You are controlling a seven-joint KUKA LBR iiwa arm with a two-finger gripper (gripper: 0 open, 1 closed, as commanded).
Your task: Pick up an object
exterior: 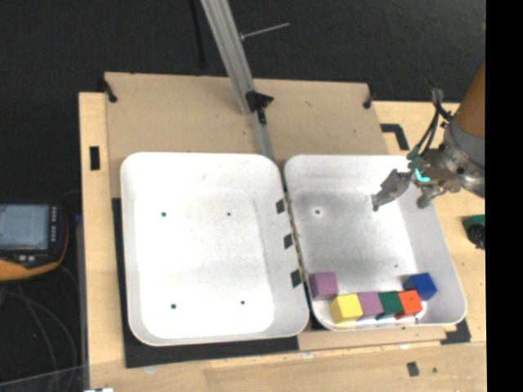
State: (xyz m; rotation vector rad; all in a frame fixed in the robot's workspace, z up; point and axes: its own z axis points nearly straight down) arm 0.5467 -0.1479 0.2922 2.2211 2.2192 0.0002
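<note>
Seen from above at a slant: a tan counter (204,113) bearing two shallow white bins side by side. Left bin (147,178) bare but for a few dark dots on its floor. Right bin (343,170) holding a cluster of small blocks along its near wall: a purple block (324,283) set slightly apart toward the divider, then a yellow block (346,307), a paler purple block (370,302), a green block (390,302), an orange block (409,302) and a blue block (421,283), packed in a row and touching one another.

Reaching in from the right, a grey arm with an orange band, ending in a gripper (391,190) raised above the far right part of the right bin. Nothing visible between the fingers; whether apart or together, impossible to tell at this size and angle.

Judged as the approach step: gripper well apart from the blocks, no grasp yet made.

Next move likely calling for travel toward the near wall, then a descent over one block. Best candidate probably the lone purple block, with free space around it; the packed row leaving little room for fingers to slip between neighbours.
</note>
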